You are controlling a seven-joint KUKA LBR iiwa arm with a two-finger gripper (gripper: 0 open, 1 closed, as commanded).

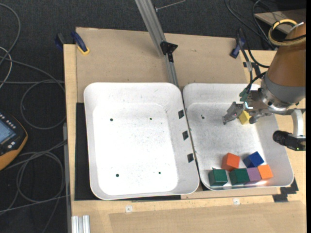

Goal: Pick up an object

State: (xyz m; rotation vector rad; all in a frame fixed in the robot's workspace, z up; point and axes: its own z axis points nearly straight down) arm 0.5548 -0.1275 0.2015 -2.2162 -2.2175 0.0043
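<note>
Floor: dark carpet, loose cables.
Bench: pale wood.
Right bin: coloured blocks clustered at near edge.
Gripper: fingers clasp yellow block.

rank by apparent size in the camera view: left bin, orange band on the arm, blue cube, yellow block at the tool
1. left bin
2. orange band, though it sits nearer the camera
3. blue cube
4. yellow block, partly hidden by the tool, so unsure

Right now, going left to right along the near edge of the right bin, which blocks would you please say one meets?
Dark green block → green block → purple block → orange block, all in the right bin.
</note>
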